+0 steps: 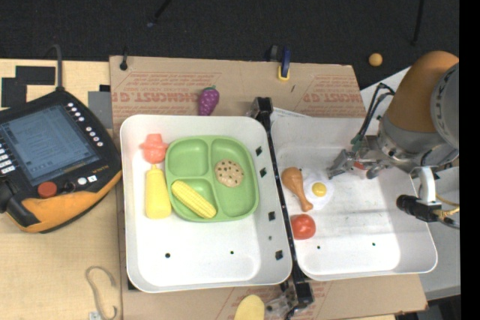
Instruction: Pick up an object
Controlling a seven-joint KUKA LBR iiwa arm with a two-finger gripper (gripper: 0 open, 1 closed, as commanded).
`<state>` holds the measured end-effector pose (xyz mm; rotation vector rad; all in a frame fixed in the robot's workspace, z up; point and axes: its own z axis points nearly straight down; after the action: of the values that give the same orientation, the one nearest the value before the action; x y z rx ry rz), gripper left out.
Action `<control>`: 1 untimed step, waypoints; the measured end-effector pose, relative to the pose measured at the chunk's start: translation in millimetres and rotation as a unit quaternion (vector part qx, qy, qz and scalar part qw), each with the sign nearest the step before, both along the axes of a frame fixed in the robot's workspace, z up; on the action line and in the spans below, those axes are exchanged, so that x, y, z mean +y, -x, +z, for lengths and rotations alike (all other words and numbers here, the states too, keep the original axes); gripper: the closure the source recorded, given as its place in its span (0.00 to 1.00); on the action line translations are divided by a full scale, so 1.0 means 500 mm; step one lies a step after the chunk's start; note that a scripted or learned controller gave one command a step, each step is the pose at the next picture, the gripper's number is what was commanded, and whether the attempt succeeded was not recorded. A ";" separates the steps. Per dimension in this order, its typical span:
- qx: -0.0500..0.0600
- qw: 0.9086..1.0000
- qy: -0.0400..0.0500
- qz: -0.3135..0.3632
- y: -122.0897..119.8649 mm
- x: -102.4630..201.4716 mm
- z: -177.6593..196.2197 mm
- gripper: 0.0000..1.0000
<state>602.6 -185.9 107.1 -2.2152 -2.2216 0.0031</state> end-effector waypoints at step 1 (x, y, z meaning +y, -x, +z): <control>-0.001 1.000 0.000 0.000 -0.001 0.004 -0.041 0.00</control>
<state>603.1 -183.7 86.8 -2.2164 -2.2235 0.0014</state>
